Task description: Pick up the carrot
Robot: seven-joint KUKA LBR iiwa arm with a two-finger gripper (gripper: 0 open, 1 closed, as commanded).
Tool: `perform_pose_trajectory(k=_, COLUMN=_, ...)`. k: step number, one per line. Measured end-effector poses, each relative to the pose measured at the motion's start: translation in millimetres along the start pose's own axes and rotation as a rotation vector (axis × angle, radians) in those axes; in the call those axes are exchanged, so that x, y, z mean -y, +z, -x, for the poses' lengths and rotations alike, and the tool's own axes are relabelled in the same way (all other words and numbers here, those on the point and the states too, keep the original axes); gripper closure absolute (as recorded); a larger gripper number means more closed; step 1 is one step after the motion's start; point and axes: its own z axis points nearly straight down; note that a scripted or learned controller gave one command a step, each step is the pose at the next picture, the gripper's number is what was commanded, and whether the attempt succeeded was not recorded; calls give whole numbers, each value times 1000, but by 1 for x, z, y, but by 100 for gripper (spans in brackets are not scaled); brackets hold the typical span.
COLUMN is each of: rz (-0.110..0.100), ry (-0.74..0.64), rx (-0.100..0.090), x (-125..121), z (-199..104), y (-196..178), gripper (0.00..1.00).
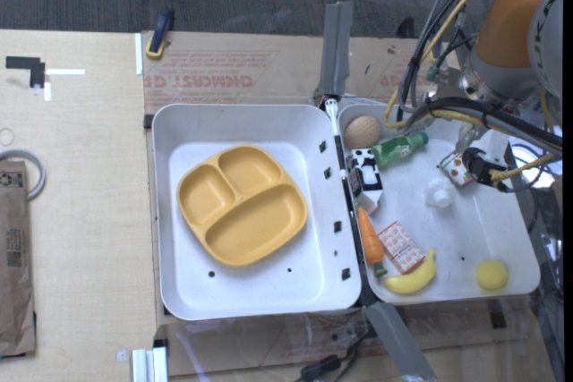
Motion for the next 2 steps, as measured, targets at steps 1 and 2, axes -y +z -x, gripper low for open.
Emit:
perform_pose_trajectory(k=1, rz=0, ry=-14, rx=0, x=12, z=-153, y=24, gripper=0)
perform_pose_trajectory(k=2, rz=0, ry=325, rx=2, x=39, z=-206, y=9, gripper=0)
